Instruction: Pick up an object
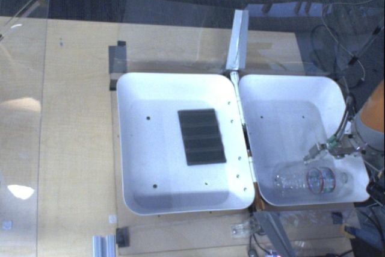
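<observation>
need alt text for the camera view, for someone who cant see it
A clear plastic bottle lies on its side near the front of the right white bin, with the robot's gripper just above it at the bin's right side. The left white bin holds a flat dark ribbed rectangle near its middle. Both bins sit side by side on a wooden bench.

I see clear plastic bottle just below-left of claw, glossy, see-through, label band dull. Claw itself looks metal, faint sheen, thin and hard to read. Right bin under claw: white plastic, smooth, soft gloss. Left bin, well left of claw: same white plastic, smooth. Dark slab there: matt, ribbed surface, material unclear to me. Bench farther left: pale wood look, satin finish. Arm casing right of claw: grey and orange, smooth.
</observation>
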Robot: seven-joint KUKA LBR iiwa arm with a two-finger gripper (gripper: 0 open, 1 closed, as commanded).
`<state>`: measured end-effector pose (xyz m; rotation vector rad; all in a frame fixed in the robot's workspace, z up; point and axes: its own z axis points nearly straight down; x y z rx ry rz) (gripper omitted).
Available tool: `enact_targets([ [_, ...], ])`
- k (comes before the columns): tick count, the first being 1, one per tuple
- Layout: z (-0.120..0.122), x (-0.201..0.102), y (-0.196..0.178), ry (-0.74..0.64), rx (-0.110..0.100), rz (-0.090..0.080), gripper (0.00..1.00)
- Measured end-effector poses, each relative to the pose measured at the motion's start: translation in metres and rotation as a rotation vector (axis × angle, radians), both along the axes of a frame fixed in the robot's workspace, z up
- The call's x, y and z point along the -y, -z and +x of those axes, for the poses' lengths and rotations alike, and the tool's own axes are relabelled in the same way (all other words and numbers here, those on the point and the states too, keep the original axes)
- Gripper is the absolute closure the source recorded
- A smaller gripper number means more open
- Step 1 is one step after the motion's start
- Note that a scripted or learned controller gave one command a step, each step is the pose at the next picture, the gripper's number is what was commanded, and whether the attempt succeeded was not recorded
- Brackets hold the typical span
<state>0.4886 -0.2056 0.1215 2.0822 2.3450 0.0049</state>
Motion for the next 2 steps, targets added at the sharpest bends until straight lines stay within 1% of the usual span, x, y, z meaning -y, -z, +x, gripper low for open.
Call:
enact_targets([
  [1, -0.001, -0.001, 0.017, 0.336, -0.002, 0.002, 0.00],
  [2, 0.002, -0.007, 0.032, 0.075, 0.006, -0.001, 0.00],
])
